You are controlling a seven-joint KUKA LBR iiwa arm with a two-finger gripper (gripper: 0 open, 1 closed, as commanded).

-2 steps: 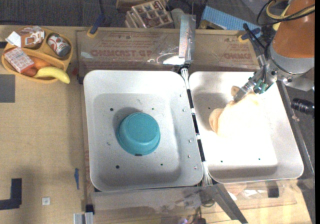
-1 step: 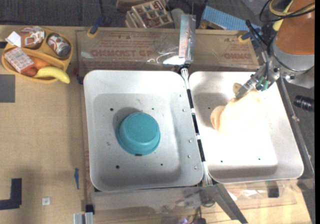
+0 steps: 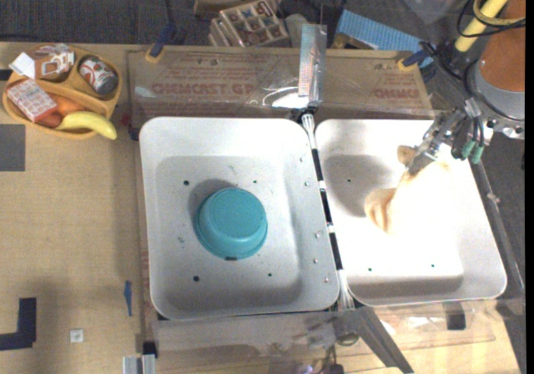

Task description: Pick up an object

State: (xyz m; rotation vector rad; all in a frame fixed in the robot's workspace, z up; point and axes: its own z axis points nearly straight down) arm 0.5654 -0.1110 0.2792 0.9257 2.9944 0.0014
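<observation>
The jaws hang over the right white bin, open or shut I cannot tell, with a blurry tan soft thing just below them, so grabbing looks underway and lifting comes next.

we view from one fixed overhead camera, angled down across both white bins, arm entering right.
</observation>
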